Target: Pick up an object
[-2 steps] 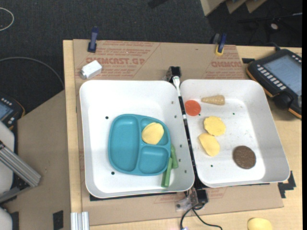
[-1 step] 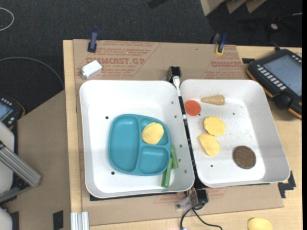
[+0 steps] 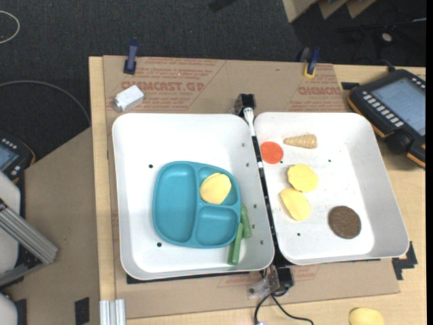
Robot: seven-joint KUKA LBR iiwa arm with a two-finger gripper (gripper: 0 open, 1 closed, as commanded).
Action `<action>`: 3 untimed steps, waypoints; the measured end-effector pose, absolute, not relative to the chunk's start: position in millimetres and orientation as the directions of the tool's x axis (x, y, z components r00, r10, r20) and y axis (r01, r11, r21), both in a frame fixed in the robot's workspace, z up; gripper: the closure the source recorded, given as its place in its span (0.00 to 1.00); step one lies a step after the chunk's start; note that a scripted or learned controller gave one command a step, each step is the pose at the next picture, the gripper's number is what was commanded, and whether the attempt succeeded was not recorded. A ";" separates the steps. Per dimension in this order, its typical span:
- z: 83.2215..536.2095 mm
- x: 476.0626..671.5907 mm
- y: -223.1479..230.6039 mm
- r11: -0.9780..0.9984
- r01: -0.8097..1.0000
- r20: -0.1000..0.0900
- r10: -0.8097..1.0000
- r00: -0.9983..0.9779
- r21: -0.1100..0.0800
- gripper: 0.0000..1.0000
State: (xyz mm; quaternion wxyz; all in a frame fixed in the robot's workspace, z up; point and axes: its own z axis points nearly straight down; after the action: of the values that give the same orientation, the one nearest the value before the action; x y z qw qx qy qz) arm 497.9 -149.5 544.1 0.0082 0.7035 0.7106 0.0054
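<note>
The right bin [image 3: 365,249] holds an orange disc [image 3: 271,153], a tan cone-shaped piece [image 3: 301,141], two yellow lumps [image 3: 302,178] [image 3: 295,204] and a brown round cookie [image 3: 344,221]. In the left bin [image 3: 135,249] lies a teal divided plate [image 3: 176,205] with a yellow lump [image 3: 216,188] in its upper right compartment. A green stalk [image 3: 238,237] rests against the plate's right edge.
A white small block [image 3: 128,99] sits on the cardboard behind the left bin. Blue clamps [image 3: 130,57] [image 3: 310,61] hold the board's far edge. A black tablet-like pendant [image 3: 396,110] lies at the right. Another yellow object [image 3: 365,316] sits on the bench at the bottom right.
</note>
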 end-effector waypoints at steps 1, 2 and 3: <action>413.6 482.1 -158.6 -0.002 1.000 0.003 1.000 0.002 -0.013 1.00; 538.2 522.2 -101.9 0.008 1.000 -0.003 1.000 -0.008 0.018 1.00; 432.3 493.5 -111.5 -0.003 1.000 0.002 1.000 0.003 -0.010 1.00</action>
State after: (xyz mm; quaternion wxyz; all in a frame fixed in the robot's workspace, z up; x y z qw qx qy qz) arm 493.5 -111.5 432.3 -0.0043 0.7080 0.7062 -0.0031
